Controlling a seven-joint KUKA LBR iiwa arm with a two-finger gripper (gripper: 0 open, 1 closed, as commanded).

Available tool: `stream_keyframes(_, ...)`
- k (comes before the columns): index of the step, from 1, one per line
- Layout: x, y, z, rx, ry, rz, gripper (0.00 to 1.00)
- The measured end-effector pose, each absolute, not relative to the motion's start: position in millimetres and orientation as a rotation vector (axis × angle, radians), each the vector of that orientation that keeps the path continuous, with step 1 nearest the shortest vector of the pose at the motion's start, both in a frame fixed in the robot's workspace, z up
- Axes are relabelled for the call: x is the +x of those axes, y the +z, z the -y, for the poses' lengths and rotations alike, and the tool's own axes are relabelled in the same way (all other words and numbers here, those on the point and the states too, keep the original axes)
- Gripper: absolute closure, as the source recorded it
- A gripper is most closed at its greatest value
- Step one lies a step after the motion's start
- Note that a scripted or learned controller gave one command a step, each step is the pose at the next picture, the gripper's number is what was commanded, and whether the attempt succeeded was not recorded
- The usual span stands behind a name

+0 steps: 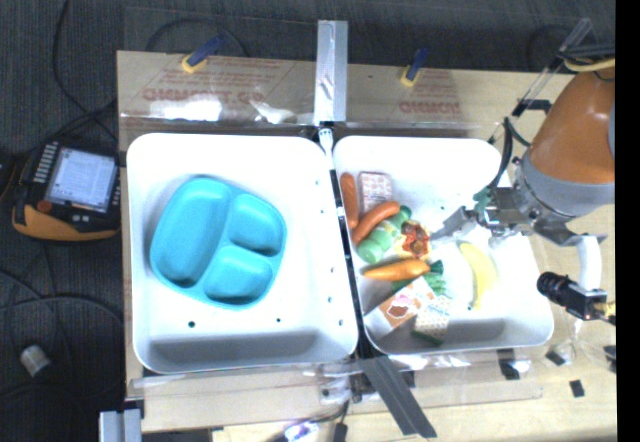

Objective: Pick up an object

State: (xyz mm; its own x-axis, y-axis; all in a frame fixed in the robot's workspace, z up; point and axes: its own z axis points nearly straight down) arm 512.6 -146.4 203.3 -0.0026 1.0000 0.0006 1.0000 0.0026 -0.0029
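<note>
**Grey arm over the right bin**

Camera view: the gripper (452,224) hung low over the right bin (520,330), just beside the banana (480,272) and near the carrot (395,270) pile; whether its jaws stood wide or narrow could not be told. A blue tray (218,240) lay in the left bin (150,350).

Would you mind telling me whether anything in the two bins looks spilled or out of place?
Nothing stands out: the blue three-compartment plastic tray lies flat in the left white bin, and toy foods are heaped in the right white bin.
</note>
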Motion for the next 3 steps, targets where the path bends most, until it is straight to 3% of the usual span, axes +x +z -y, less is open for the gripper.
stream_keyframes(1, 531.5, 149.7, 206.3, -2.187, 0.004, 2.253, 0.0)
stream_keyframes(2, 543.7, 97.1, 211.9, -2.195, -0.013, 2.241, 0.0)
stream_keyframes(3, 522.6, 94.0, 208.2, -2.173, -0.029, 2.293, 0.0)
